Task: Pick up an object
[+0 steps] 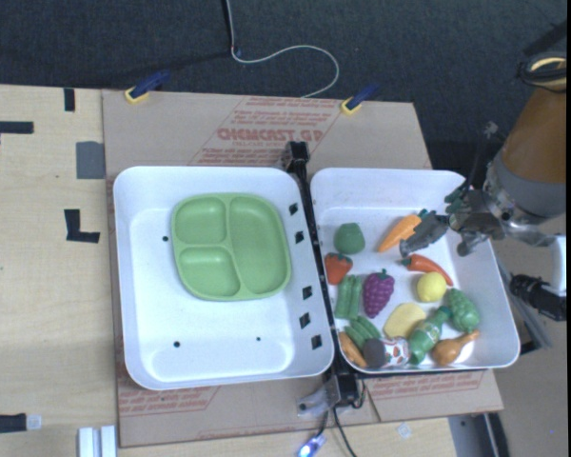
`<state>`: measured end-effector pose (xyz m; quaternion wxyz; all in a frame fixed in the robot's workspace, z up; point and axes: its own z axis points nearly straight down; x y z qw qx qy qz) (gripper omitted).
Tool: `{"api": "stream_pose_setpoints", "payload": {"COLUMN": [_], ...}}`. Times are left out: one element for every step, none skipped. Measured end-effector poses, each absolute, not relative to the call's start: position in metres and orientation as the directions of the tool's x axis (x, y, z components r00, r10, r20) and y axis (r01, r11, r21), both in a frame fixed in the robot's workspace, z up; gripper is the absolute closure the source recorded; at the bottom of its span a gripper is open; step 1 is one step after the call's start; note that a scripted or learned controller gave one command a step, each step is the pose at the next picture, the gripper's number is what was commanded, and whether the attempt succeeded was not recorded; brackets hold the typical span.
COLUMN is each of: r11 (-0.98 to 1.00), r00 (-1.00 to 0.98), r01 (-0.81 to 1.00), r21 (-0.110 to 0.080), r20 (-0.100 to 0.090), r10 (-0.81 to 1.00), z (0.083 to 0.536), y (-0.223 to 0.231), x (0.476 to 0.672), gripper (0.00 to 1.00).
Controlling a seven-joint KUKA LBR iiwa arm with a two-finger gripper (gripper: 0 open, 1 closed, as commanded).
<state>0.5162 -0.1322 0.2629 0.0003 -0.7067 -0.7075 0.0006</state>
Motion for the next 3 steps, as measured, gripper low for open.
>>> {"api": "stream_pose_setpoints", "payload": {"r11": [0.007,0.012,0.012], "r00": [-0.007,-0.012,-0.012], "r01": [1.0,1.0,1.0], "r21": [-0.008,-0.006,0.014], "r20": [0.004,0.003,0.006], "r10": [1.0,1.0,1.0], "z": [0.23,0.191,0.359], "y": [-0.057,0.045,0.107], "x": [0.482,0.502,0.484], "gripper": [0.0,0.0,0.0]}}
